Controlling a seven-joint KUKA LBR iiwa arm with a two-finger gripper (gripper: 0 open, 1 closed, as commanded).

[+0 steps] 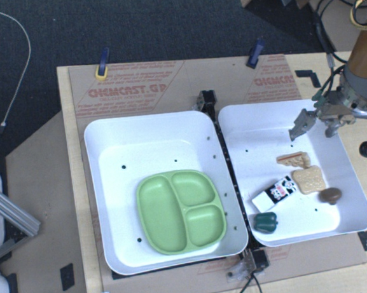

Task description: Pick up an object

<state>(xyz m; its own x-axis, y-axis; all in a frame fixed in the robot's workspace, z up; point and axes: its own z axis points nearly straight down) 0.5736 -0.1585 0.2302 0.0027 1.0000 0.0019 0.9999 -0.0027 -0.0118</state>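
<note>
My gripper (316, 128) hangs over the far right part of the right bin (245, 121), its two fingers spread apart with nothing between them. Below it in that bin lie a tan cracker-like piece (292, 160), a beige toast slice (309, 179), a brown oval item (331, 195), a white box with black print (274, 194) and a dark green pepper (265, 221). The gripper is above and to the right of the cracker piece, apart from all of them.
The left bin (107, 149) holds a green divided plate (179, 210). Clamps sit at the board's far edge: a blue-and-yellow one (102, 65) and a blue one (255, 53). A black latch (206, 100) joins the bins at the back.
</note>
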